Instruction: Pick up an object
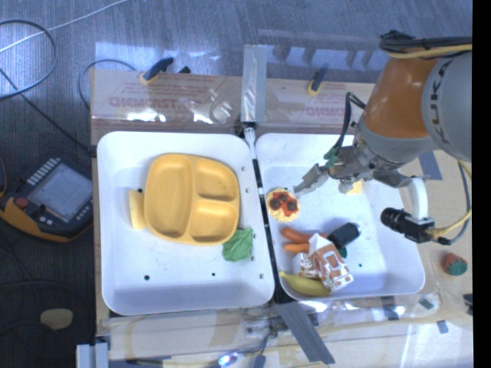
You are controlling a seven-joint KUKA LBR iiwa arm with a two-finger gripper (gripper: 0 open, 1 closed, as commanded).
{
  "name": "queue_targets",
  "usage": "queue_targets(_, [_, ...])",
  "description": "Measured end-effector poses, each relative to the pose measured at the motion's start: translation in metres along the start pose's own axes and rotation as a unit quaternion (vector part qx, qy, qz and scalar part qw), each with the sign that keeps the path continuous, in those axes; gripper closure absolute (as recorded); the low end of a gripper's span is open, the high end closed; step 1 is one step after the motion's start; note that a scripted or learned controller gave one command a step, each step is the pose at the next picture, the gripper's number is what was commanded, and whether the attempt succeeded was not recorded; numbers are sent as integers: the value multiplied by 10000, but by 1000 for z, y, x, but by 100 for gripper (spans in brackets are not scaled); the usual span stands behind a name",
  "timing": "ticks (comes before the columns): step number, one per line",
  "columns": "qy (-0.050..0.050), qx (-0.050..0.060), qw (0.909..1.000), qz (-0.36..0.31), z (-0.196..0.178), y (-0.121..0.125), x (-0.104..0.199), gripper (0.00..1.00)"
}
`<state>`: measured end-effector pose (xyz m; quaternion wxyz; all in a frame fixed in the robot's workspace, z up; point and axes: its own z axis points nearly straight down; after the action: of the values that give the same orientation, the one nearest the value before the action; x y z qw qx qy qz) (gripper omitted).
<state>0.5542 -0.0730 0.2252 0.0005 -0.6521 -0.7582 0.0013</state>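
My gripper [324,184] hangs over the upper middle of the right bin [399,274], open, with nothing between its fingers. One finger [308,181] points down-left toward a small round yellow toy with red dots [282,202] near the bin's left wall. A small pale yellow piece [353,187] lies just by the other finger. Lower in the bin lie orange carrots [296,241], a black object [343,234], a red-and-white carton [327,267] and a banana [301,284].
The left bin [123,282] holds a yellow divided plate [192,198], a green leaf [239,245] and a yellow strip [136,210]. A ridge [261,205] divides the bins. A control pendant [50,198] lies left of the bench, and a red object [456,263] right of it.
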Motion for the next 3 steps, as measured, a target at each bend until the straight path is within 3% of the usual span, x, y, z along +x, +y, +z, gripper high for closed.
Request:
queue_targets(1, [-56, -115, 9993, 355, 108, -52, -68, 0])
queue_targets(2, [-51, -115, 9993, 352, 99, -51, -68, 100])
queue_targets(3, [-51, -114, 9993, 351, 99, -51, -68, 0])
